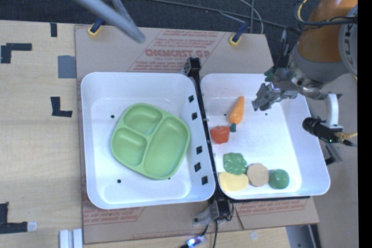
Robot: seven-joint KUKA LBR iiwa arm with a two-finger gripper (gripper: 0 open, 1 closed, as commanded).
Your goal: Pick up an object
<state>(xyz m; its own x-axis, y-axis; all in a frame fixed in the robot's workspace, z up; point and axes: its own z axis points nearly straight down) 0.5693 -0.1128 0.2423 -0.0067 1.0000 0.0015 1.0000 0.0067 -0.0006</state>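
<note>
My gripper (pixel 263 99) hangs over the right bin (pixel 302 142); whether it is wide or narrow I cannot tell, it looks too small and dark. Just left of it lies the carrot (pixel 236 110), with the red piece (pixel 220 135) below that.

One fixed camera looks down at a slant on the worktop (pixel 35 125). Both white bins (pixel 93 142) fit within its fairly distant view.
</note>
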